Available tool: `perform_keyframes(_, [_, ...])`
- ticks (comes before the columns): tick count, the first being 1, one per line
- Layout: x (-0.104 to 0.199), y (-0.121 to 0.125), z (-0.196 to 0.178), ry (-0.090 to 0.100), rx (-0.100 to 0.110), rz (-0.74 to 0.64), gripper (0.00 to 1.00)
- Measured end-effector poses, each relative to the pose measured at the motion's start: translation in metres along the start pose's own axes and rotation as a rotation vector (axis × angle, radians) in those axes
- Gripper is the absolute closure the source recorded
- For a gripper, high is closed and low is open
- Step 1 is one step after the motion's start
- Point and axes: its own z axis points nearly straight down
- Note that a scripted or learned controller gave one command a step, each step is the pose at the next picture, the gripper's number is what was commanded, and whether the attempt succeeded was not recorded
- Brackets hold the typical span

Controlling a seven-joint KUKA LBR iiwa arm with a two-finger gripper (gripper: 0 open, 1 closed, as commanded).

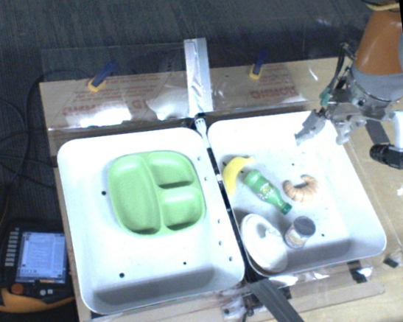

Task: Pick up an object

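The right bin (346,240) holds a yellow banana (233,172), a green bottle (266,190) lying on its side, a tan croissant-shaped piece (301,188), a white cup (261,241) and a small tin can (298,232). My gripper (324,130) hovers over the bin's far right corner, up and to the right of the croissant piece. It is open, its fingers spread apart with nothing between them. The grey arm with its orange band (379,46) comes in from the upper right.
A green divided plate (156,191) lies in the left bin (98,275). A centre wall (219,198) splits the two bins. A clear sheet with blue and yellow clips lies behind them. Tablets and cables sit on the floor at left.
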Motion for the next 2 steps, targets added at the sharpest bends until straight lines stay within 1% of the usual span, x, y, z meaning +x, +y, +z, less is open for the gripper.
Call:
perform_keyframes(1, [0.051, 0.023, 0.089, 0.0, 0.003, 0.087, 0.0])
perform_keyframes(2, [0.012, 0.034, 0.116, 0.002, -0.007, 0.174, 0.0])
